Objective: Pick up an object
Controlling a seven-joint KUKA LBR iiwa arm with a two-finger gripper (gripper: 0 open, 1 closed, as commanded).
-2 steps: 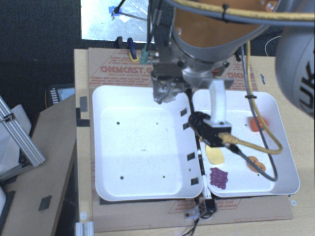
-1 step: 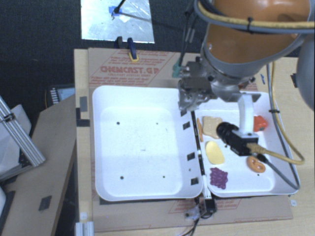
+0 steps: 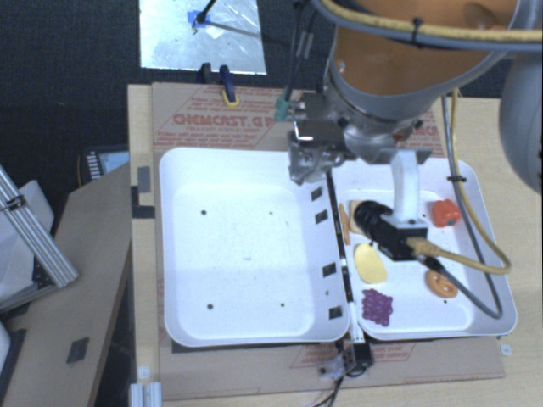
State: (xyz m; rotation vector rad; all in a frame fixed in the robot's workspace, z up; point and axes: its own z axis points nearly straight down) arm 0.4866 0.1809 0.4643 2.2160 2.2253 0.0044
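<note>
We think the arm (image 3: 424, 41) should swing over the right bin (image 3: 416, 316) and drop straight down on one toy. The yellow piece (image 3: 370, 264) lies there, near the purple grapes (image 3: 377, 306). The arm leans in low. Its gripper (image 3: 310, 166) hangs above the wall (image 3: 327, 227) between the bins. We cannot tell if it is open or closed.

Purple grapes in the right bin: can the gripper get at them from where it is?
Probably yes. The purple grapes lie uncovered at the front of the right bin, though the bin's inner wall close beside them might crowd the gripper.
</note>
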